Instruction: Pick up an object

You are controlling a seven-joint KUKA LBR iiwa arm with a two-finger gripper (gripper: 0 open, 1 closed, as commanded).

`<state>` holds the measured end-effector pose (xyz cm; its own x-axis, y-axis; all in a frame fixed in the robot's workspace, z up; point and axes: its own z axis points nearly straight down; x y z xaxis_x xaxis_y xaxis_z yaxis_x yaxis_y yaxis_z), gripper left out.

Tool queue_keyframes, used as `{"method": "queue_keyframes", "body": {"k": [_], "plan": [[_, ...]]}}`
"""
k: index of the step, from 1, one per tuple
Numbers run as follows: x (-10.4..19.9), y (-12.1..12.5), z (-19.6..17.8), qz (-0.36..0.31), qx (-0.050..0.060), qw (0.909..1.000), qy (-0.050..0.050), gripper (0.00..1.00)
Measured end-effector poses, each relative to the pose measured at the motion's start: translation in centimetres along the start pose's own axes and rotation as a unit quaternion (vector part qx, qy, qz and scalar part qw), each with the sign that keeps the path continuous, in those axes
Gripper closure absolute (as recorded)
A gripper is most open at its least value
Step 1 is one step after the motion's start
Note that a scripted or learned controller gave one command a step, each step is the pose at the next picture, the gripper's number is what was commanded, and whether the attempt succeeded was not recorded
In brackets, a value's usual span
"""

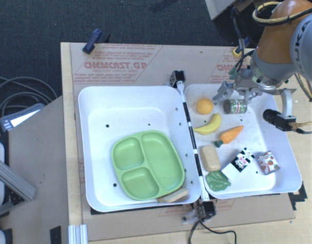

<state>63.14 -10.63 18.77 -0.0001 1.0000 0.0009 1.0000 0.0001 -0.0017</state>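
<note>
Can (237,106), small and lying on its side near the back of the right bin (285,179), is sitting right under the gripper (236,96), just beside the orange (204,105). The arm is reaching in low over it; the grasp step appears to be under way. How wide the tool stands I cannot tell. Next it is needing a firm close, then a straight lift.

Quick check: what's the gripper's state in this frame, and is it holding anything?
Gripper: over the right bin's far end, at a small can; open or shut cannot be told.
</note>
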Motion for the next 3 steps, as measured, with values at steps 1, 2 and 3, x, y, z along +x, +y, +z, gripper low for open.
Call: {"method": "queue_keyframes", "body": {"k": [1,2,3], "plan": [[-1.2,-6.2,10.4,0.001,0.000,1.0000,0.000,0.00],[-1.2,-6.1,9.3,0.001,-0.002,1.0000,-0.001,1.00],[4.9,-4.6,0.3,-0.001,-0.002,1.0000,0.000,1.00]]}}
